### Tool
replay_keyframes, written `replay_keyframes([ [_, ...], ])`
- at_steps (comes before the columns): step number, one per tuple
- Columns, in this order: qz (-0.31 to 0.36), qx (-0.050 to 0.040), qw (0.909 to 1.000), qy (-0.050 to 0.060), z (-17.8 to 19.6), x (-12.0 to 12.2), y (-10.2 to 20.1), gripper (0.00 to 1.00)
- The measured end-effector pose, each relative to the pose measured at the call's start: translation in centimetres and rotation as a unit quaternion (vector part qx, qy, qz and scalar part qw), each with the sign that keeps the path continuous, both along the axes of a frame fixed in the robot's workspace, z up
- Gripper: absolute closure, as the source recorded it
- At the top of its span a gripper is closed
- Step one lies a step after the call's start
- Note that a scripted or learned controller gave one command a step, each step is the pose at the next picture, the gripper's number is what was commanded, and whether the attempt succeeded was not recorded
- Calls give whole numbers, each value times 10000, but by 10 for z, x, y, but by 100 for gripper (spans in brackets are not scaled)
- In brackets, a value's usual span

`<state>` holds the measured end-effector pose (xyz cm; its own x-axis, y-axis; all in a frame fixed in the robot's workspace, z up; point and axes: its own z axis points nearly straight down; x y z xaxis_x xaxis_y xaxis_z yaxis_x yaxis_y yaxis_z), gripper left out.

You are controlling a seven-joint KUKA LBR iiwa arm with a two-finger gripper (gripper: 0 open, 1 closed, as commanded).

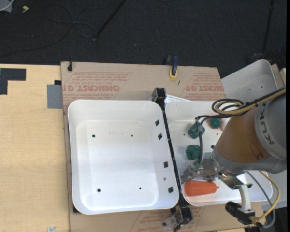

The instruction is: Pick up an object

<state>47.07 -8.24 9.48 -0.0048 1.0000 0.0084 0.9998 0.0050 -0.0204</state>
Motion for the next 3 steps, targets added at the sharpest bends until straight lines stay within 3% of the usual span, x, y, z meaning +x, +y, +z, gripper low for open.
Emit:
replay_keyframes([
  [1, -34, -58, 9999, -110, -8, 74, -66, 0],
  [2, -1, -38, 9999, -115, -7, 141, -46, 0],
  [3, -12, -34, 10000, -78, 3, 138, -47, 100],
])
